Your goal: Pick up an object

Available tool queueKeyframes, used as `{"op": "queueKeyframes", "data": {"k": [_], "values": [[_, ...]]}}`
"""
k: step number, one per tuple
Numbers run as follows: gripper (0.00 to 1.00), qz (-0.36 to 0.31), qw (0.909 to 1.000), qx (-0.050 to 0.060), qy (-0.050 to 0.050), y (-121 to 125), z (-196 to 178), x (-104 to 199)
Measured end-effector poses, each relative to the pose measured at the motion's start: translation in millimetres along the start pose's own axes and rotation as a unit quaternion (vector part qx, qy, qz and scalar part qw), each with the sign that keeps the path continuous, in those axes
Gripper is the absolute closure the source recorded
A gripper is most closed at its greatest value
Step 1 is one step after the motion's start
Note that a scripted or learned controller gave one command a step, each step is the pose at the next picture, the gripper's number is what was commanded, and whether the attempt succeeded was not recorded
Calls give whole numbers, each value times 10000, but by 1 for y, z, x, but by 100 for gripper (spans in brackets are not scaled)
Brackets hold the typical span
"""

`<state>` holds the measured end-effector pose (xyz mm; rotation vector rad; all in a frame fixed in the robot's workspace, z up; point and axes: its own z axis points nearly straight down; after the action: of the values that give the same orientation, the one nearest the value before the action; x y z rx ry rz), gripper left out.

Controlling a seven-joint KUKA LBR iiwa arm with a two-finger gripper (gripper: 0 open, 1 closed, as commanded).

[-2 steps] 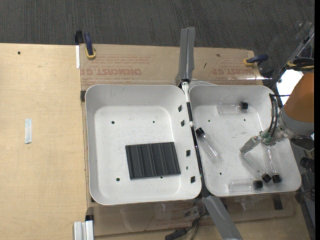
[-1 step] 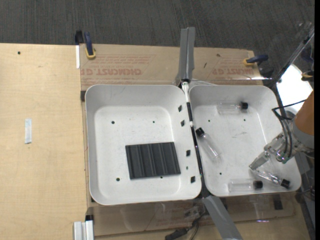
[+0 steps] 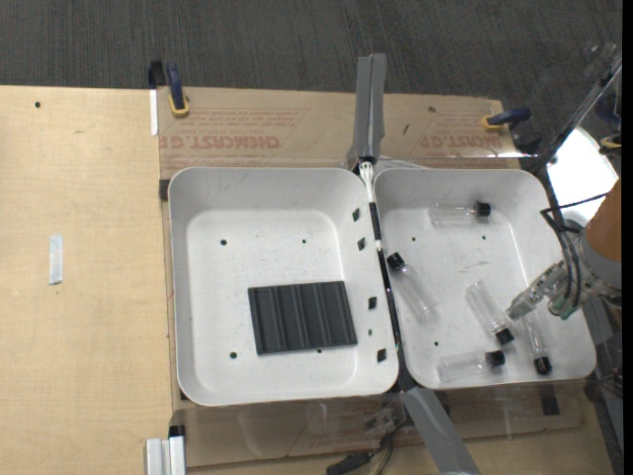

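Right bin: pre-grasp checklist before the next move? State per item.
1. Targets present: ok. Several clear vials with black caps lie in the right bin, e.g. the top vial and the centre vial.
2. Gripper over the right bin: ok, near its right side, beside the centre vial.
3. Vial between fingers: cannot tell; the gripper is see-through and blurred.
4. Neighbours near the target: not ok. The bottom vial and a right-edge vial lie close by.
5. Left bin: ok, holds a black ridged block, apart from the gripper.
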<state>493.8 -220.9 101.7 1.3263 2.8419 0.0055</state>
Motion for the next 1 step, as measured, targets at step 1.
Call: {"op": "queueKeyframes", "data": {"k": [1], "values": [[100,456,9990,23,6,11,-121,35]]}}
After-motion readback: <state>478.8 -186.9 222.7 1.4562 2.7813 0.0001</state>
